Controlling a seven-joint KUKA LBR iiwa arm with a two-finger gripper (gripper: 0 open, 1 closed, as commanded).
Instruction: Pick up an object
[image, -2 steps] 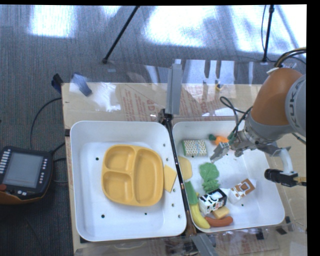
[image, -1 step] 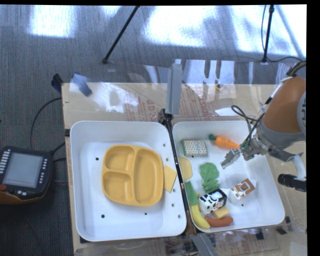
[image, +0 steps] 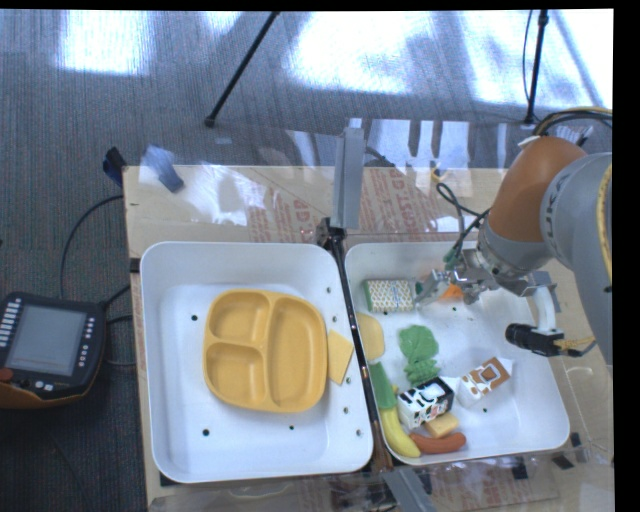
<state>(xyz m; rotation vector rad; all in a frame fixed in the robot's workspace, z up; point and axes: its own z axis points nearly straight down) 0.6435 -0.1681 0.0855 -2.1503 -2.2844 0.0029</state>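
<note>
Gripper hanging over the top of the right bin, fingers pinching a small orange thing with a bit of green beside it, too small to name. Lying close on its left, a dotted sponge block. Sitting in the left bin, a yellow tray.

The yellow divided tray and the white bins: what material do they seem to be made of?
The yellow divided tray looks like moulded plastic: one even colour, rounded compartments, a dull sheen. The white bins also look like plastic, smooth and slightly glossy with rounded corners; thin painted metal cannot be excluded.
</note>
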